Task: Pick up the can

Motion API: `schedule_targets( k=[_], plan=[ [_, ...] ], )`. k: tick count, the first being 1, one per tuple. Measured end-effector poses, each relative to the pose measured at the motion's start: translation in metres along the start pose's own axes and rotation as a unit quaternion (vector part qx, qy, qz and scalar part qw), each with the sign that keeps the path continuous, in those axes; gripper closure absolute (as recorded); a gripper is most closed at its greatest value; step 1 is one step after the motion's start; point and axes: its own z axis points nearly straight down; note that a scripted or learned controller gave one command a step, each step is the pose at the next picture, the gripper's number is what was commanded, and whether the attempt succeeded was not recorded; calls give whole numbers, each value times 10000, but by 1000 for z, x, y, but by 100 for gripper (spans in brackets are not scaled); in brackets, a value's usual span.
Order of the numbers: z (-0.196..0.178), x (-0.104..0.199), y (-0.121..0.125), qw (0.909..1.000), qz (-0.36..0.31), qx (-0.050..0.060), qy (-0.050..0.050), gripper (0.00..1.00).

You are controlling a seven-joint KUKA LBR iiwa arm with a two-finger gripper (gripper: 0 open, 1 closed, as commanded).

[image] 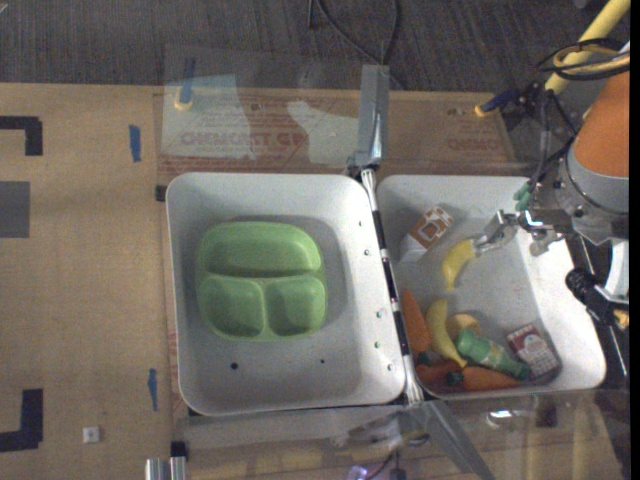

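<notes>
- We see the claw [497,234] hanging over the right bin [590,363], above the loose banana [457,262]; whether it is released or clenched we cannot tell.
- The can [433,226], red and white, leans against the far left corner, apart from the cluttered near pile.
- The green tray [262,292] fills the left bin [190,298], so picking happens on the right.
</notes>
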Motion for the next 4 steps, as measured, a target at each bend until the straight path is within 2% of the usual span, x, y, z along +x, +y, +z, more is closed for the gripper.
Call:
schedule_targets(
  k=[1, 2, 3, 4],
  plan=[
    [92, -58, 37, 9995, 330, -4, -4, 0],
    [147, -73, 6, 9998, -170, -43, -8, 0],
    [123, -89, -54, 9945, 1045, 15, 54, 0],
    [145, -76, -15, 9781, 2081, -6, 62, 0]
  ],
)
